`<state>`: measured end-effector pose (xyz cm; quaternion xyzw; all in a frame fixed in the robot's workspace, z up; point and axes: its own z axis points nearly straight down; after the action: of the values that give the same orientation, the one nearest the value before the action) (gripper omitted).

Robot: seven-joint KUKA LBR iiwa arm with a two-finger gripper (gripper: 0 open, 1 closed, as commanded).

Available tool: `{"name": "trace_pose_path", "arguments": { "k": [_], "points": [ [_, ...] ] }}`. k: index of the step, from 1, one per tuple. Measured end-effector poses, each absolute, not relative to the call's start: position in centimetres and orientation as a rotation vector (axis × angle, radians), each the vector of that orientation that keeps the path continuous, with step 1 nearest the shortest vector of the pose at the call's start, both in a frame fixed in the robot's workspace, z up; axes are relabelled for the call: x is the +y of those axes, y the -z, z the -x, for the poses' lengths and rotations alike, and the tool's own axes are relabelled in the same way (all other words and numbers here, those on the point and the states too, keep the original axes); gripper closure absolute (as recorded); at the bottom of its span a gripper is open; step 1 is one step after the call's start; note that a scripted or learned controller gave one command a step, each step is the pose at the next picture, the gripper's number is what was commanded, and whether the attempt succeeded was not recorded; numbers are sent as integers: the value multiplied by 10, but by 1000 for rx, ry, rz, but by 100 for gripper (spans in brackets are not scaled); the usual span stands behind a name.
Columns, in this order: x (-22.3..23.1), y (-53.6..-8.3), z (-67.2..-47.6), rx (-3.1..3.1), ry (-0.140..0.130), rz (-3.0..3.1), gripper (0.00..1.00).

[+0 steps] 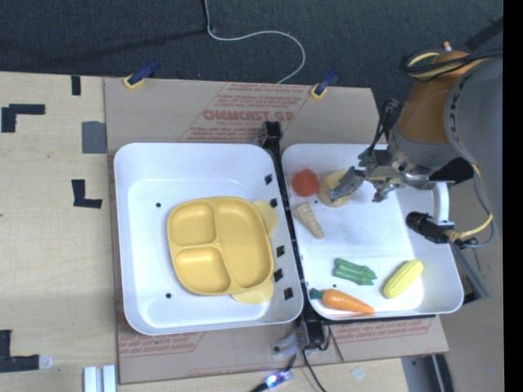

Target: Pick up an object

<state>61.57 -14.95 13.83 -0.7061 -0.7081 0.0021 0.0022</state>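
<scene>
Pale wooden bench (49, 243) with black tape marks (22, 116), overlaid by a printed cardboard sheet (237, 113) pinned with blue-and-yellow clamps (140, 74), backed by dark carpeted floor (98, 15) crossed by a thin white cable (253, 35).

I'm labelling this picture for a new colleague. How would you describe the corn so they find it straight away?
Look in the right white bin, at its near right corner. The yellow toy corn cob lies there, tilted, right of the green toy vegetable and above the orange toy carrot. It is the bin's only bright yellow piece.
</scene>
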Motion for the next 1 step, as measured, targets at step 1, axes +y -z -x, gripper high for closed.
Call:
{"name": "trace_pose_path", "arguments": {
  "k": [1],
  "points": [
    [-148, -84, -614, -2222, -7, 2216, 0]
  ]
}}
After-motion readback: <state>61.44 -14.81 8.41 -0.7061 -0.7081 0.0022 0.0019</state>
